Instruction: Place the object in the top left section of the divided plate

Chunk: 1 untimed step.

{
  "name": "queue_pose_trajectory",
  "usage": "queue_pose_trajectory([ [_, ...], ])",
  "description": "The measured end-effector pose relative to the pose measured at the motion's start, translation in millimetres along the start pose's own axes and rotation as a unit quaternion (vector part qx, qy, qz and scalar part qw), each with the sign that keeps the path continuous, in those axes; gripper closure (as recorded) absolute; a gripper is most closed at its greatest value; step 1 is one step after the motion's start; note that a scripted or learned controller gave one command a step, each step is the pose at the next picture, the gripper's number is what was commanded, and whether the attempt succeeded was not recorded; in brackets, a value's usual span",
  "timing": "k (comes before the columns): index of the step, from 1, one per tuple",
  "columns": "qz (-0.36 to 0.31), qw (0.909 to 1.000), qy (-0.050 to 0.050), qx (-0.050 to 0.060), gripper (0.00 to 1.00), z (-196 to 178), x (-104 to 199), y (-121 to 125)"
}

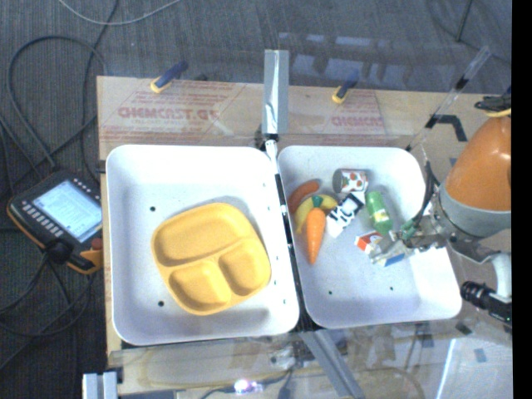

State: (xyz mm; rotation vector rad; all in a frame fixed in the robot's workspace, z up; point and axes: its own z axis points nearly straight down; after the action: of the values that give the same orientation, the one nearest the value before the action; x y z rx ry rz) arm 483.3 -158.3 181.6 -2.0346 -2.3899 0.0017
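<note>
Two white bins side by side on the desk (166, 106). Left bin (133, 189): holds the yellow divided plate (212, 258), lying tilted near its middle, all three sections bare. Right bin (416, 289): a cluster of objects well apart from the plate — orange carrot (314, 233) nearest the plate, then a yellow piece (326, 202), a black-and-white block (342, 214), a small can (351, 179), a green bottle (378, 209). End effector (399, 239) low over the cluster's far side from the plate, beside a red-and-white item (368, 242); open or closed: cannot tell.
</note>
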Motion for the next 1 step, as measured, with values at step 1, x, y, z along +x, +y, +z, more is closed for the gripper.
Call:
queue_pose_trajectory([
  [1, -0.041, 0.9992, 0.0, 0.0, 1.0, -35.0, 86.2, 21.0],
])
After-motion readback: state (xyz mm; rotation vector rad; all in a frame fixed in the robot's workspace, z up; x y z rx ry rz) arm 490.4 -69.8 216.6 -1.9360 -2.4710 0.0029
